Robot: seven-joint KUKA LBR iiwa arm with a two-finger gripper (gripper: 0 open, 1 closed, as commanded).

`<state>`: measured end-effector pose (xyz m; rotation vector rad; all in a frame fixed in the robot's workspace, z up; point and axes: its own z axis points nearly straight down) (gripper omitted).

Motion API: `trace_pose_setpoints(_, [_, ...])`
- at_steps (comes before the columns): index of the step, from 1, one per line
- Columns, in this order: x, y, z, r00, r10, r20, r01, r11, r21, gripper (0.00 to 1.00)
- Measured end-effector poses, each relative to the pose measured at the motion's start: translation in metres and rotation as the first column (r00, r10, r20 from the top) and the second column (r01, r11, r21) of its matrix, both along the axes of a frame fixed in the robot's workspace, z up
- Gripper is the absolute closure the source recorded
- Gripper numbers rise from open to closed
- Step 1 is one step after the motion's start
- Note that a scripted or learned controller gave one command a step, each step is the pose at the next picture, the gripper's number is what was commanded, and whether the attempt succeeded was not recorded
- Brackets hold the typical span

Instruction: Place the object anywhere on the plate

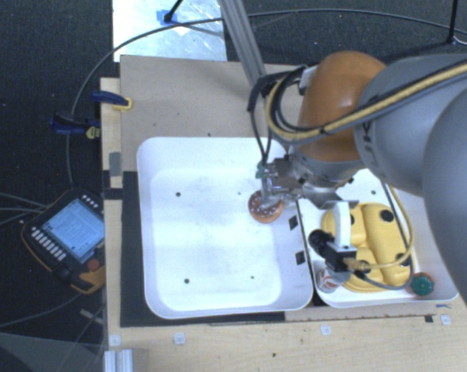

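Slippage at the gripper (270, 186) is the chief risk. The small round brown object (266, 207) sits directly under its tip, touching or nearly so, and the metal parts above hide the contact, so I cannot tell whether the gripper is open or closed, or whether it has the object at all. If the hold is weak or absent, a lift would likely leave the object behind or drop it on the way across.

The object lies over the right rim of the left white bin (210, 285), close to the wall between the two bins. A low carry could therefore knock it against that wall.

The yellow plate (380, 242) rests in the right bin (388, 299), partly beneath the arm. A small green thing (423, 285) sits just beside the plate's near edge, and a release there could send the object off the plate.
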<state>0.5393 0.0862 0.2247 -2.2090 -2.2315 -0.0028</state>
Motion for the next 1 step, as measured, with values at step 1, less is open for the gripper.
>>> trace_pose_setpoints(1, [-0.0093, 0.0538, -0.0107, 1.0, 0.0, -0.001, 0.0, 1.0, 0.0, 1.0])
